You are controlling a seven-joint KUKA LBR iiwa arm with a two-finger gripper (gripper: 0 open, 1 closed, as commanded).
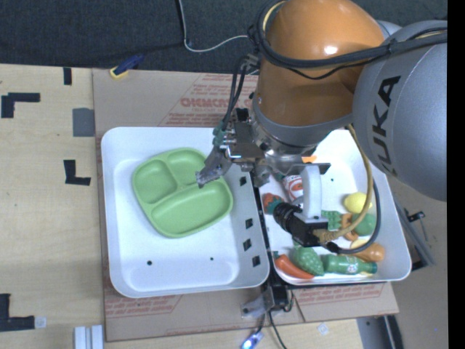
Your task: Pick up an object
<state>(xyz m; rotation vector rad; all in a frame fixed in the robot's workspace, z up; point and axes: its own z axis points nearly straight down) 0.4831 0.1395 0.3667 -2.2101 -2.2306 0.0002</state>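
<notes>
Brown cardboard covers the bench under two shallow white bins. The left bin holds a green divided plate, lying flat and slightly turned. The right bin holds a heap of small toys, among them a yellow lemon-like piece, an orange carrot-like piece and a green vegetable shape.

The plate looks like light, stiff, smooth plastic; it lies too flat and wide to span, so its raised rim or a divider ridge seems the likeliest place to pinch, and it may slip or tip when lifted by one edge.

The grey arm bends in from the right, its orange band high over the seam between the bins, wrist pointing down and to the left. The gripper sits at the plate's right rim, apparently touching it. Whether its tips are spread or closed, or whether they pinch the rim, cannot be told.
</notes>
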